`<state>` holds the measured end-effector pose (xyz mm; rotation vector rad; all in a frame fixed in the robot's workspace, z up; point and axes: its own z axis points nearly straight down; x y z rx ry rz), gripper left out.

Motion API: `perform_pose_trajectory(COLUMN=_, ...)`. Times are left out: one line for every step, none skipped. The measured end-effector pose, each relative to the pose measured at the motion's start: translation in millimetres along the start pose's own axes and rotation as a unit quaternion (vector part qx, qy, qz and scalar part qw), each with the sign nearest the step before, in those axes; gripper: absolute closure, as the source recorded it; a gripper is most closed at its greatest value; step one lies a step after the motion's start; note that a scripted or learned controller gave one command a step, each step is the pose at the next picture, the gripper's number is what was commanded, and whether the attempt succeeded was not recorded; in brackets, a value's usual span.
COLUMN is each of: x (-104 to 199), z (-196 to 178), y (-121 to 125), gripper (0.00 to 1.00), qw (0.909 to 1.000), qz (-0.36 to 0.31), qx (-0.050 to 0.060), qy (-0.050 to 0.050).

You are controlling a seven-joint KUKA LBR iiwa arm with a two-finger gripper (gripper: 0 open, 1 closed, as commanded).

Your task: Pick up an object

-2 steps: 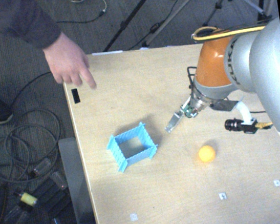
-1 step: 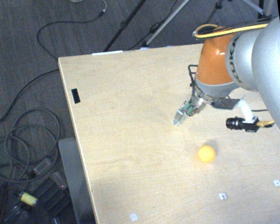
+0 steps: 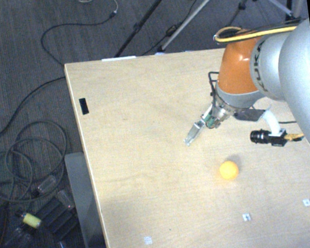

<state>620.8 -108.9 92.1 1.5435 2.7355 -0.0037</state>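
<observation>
Reaching in from the right, the grey-and-orange arm's 2-finger gripper (image 3: 191, 138) hovers w/ nothing held; finger spread can't be told. Small round yellow-orange ball (image 3: 228, 170) lies near, below-right of fingertips, apart.

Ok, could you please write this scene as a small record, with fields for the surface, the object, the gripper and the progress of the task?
surface: light wooden board
object: small yellow ball, lying alone on the board
gripper: gripper, above the board, up and left of the ball, apart from it
arm: grey with orange band, entering from the right
held: nothing visible between the fingers
task progress: ball not yet picked up
</observation>
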Motion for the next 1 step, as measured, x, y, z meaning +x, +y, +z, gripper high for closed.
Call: perform_pose_trajectory(x=-13.7, z=8.9, y=10.7, gripper=0.00, qw=0.9977, qz=0.068, qx=0.000, qy=0.001)
